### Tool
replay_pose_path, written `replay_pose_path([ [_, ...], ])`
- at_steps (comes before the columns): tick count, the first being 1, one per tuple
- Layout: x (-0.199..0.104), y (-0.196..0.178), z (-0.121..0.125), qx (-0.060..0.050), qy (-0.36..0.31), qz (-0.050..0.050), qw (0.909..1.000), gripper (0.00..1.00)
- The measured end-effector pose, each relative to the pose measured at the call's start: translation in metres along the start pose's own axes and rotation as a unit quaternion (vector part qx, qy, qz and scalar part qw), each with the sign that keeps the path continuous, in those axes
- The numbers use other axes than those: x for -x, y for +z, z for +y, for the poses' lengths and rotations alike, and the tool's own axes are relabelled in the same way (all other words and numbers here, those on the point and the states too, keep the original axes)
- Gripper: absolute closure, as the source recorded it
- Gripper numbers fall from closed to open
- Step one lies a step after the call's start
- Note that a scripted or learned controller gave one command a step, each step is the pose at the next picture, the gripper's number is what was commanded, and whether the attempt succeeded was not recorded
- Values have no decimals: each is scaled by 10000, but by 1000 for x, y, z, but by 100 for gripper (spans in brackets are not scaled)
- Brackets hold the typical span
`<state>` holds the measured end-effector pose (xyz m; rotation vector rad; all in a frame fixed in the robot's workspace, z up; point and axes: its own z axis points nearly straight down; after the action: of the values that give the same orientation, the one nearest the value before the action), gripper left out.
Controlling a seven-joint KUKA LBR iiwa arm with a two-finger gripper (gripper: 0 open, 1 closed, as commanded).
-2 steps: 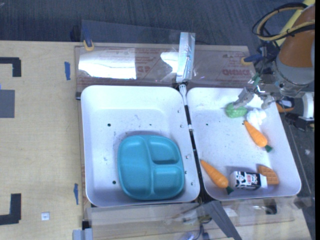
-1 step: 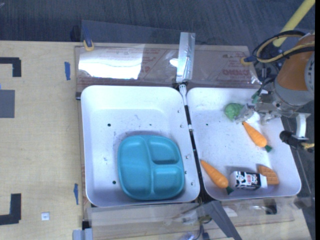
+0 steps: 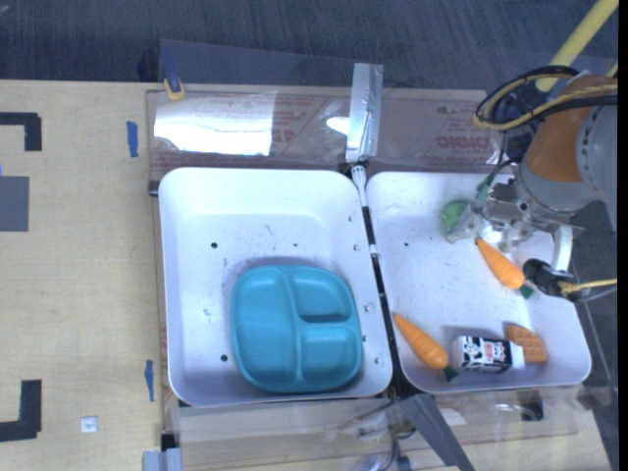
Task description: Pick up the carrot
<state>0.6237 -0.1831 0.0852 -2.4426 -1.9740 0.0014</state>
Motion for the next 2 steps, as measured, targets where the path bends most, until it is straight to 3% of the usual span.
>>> replay_pose_path([
  [1,0,-110,34,43,-417,-3,9991,0],
  [2,24,-13,0,21,-1730,5,9849,0],
])
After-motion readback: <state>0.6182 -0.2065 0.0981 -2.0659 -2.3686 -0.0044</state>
